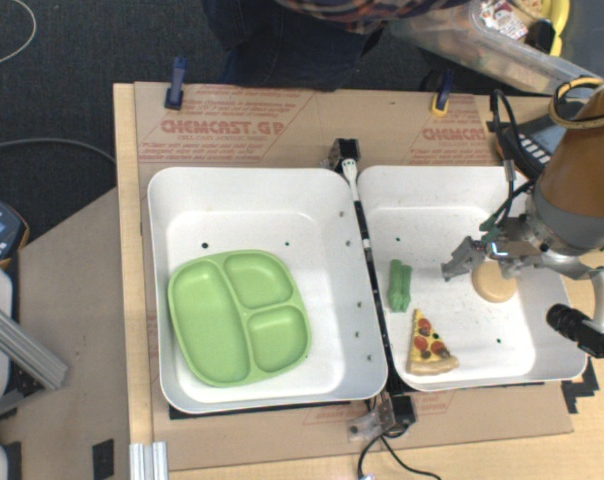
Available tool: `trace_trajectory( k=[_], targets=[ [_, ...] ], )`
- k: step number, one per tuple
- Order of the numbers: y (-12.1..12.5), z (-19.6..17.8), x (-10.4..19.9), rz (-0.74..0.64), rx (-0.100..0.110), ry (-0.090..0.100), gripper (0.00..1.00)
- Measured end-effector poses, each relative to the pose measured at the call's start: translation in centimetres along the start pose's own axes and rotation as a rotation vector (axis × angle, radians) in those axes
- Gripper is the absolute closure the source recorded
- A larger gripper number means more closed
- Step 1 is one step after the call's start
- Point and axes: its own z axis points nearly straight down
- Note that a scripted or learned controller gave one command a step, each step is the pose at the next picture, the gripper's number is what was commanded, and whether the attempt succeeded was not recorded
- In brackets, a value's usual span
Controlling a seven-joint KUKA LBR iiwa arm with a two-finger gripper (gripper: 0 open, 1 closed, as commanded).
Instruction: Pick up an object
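While the arm hangs over the right bin (382,208), treat each line below as your check.

Gripper (479,256): low in the right bin; I cannot tell its state.
Tan round piece (495,286): just beside the gripper, touching or nearly so; your likeliest target.
Green block (399,286): near the bin's left wall.
Pizza slice (430,346): at the front, flat, likely hard to pinch.
Green tray (240,315): in the left bin (172,208); leave it.
Advice: centre over the tan piece before you descend.

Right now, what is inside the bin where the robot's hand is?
In the right bin lie a green block, a pizza slice toy and a round tan thing. The gripper hangs over the tan thing, covering part of it, so what it is stays unclear.
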Motion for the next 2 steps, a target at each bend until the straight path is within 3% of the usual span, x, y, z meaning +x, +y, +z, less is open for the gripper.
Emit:
trace_trajectory(
  k=[1,2],
  targets=[
    [0.1,-1.0,0.0,0.0,-0.002,-0.001,1.0],
    [6.3,-26.1,2.7,-0.006,-0.022,-0.004,1.0]
  ],
)
